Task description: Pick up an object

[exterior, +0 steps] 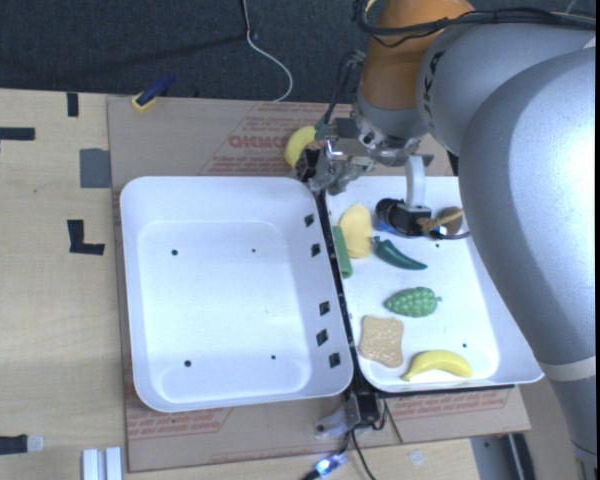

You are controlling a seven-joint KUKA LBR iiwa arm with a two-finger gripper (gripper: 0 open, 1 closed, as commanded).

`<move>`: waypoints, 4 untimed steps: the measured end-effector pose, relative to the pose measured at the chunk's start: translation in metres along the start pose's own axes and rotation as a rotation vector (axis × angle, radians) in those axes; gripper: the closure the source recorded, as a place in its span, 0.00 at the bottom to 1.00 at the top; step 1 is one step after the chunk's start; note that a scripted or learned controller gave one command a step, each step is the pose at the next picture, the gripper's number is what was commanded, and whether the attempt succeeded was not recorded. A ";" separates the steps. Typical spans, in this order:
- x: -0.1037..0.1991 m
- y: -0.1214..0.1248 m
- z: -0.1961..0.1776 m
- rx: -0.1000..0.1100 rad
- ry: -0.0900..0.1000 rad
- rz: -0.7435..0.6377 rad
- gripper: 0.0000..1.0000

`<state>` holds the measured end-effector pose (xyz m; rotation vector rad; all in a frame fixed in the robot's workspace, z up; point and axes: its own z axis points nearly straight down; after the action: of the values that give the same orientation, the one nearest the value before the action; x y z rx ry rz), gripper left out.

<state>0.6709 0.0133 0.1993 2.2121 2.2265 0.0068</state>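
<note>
Grey gripper (323, 171): hanging over the 12 o'clock end of the seam where the two bins meet; open or clamped, cannot tell (too dark and crowded there).
Yellow round fruit (300, 146): just beside the gripper at its 10 o'clock, over the cardboard (230, 138) past the bins' far rims; held or merely near, cannot tell.
Pale yellow piece (356, 228): in the right bin (475, 313), near the gripper at its 5 o'clock.
Green stick (341, 256): along that bin's 9 o'clock wall, touching the pale yellow piece.
Green chilli (400, 257): close by, at 4 o'clock of the pale yellow piece.
Bumpy green piece (412, 301): mid-bin, at 6 o'clock of the chilli.
Toast slice (382, 340): at 7 o'clock of the bumpy green piece.
Banana (438, 365): by the 6 o'clock rim, just beside the toast slice.
Left bin (220, 298): at 9 o'clock of the right bin.
</note>
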 end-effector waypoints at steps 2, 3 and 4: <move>0.119 -0.004 -0.286 -0.013 0.004 -0.002 1.00; 0.128 -0.021 -0.320 0.001 0.000 0.004 1.00; 0.118 -0.046 -0.337 0.004 -0.001 0.006 1.00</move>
<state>0.6221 0.1308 0.5365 2.2203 2.2217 0.0015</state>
